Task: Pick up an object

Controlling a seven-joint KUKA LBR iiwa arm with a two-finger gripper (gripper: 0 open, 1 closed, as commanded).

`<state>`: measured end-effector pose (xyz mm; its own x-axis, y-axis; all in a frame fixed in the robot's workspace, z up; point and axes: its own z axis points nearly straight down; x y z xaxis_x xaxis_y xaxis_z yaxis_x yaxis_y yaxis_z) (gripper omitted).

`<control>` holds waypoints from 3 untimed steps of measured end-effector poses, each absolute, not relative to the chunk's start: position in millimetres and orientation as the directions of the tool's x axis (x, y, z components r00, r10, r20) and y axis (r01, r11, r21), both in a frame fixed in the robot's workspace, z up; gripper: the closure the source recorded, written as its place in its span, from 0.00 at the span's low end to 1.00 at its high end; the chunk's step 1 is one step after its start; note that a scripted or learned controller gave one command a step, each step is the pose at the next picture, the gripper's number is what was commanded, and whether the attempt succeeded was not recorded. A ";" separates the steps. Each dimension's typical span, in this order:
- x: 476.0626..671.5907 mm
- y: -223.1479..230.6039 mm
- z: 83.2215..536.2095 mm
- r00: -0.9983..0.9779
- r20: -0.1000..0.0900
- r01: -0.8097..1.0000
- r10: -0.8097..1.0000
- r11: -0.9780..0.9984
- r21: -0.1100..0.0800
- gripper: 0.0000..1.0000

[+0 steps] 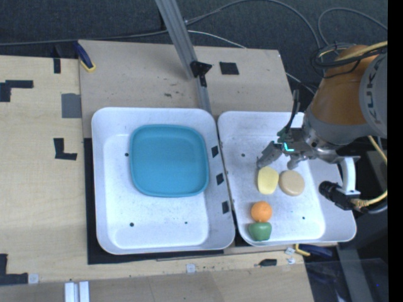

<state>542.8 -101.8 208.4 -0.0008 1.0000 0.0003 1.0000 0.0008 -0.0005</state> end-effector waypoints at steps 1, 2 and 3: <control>542.8 -101.8 208.4 -0.001 0.000 1.000 1.000 0.001 -0.001 0.00; 540.6 -101.4 166.0 0.000 0.000 1.000 1.000 0.000 -0.004 0.00; 541.4 -94.6 105.3 -0.001 0.001 1.000 1.000 0.001 -0.006 0.00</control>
<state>541.4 -94.6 105.3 -0.0007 1.0000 0.0007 1.0000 0.0008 -0.0062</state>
